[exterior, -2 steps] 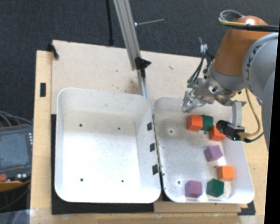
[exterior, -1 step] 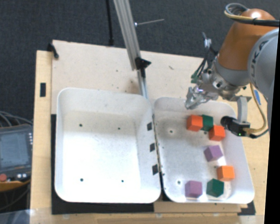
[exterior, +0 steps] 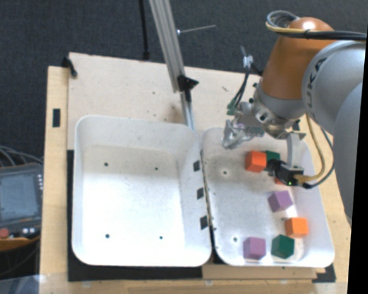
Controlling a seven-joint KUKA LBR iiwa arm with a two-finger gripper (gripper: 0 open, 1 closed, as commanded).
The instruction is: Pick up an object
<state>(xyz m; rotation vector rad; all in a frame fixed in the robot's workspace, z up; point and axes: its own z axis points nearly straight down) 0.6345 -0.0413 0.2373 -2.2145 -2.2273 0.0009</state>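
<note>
I am hovering my gripper (exterior: 235,136) over the back left corner of the right bin (exterior: 231,197), at about eleven o'clock from its middle, close to the rim it shares with the left bin (exterior: 136,190). Whether I am open or closed I cannot tell; the metal there is blurring into the white floor, and nothing is showing in my grasp.

The nearest candidate, an orange cube (exterior: 256,161), is lying just beside me at my four o'clock, with a dark green block (exterior: 272,156) touching its far side. A purple cube (exterior: 280,200), a second orange cube (exterior: 297,226), a green cube (exterior: 283,246) and another purple cube (exterior: 254,247) are sitting further toward five o'clock.

My worry: dropping straight down here, I am likely closing on bare floor or scraping the rim. Shifting toward the orange cube, I am risking nudging it against the green block and pinching both, or neither.
</note>
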